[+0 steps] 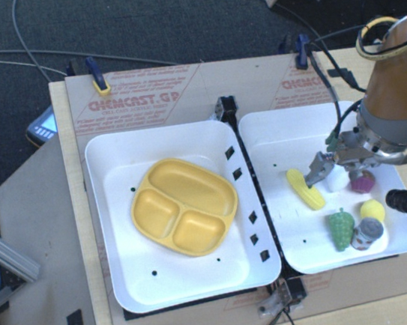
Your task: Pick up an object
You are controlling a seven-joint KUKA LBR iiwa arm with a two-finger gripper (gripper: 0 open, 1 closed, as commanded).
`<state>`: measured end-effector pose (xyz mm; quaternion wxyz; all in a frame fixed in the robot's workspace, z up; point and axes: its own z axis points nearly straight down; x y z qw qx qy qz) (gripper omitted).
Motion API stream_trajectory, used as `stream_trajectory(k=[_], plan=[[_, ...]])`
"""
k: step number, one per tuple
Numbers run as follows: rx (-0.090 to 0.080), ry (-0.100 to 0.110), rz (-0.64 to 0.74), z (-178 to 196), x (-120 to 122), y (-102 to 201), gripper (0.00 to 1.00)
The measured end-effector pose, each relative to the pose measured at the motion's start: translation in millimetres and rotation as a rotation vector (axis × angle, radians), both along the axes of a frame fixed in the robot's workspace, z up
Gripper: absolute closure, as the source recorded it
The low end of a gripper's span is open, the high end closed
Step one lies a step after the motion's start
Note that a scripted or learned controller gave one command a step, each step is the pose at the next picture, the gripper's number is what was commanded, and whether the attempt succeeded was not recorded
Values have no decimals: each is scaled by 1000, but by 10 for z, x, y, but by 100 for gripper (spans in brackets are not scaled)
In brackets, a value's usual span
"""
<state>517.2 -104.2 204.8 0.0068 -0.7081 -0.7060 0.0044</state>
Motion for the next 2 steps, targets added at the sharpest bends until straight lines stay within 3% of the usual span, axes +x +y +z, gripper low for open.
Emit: stream_trajectory(k=[1,2], plan=[[-2,-14,3,67,30,3,0],[0,-8,3,-542,82,44,0]])
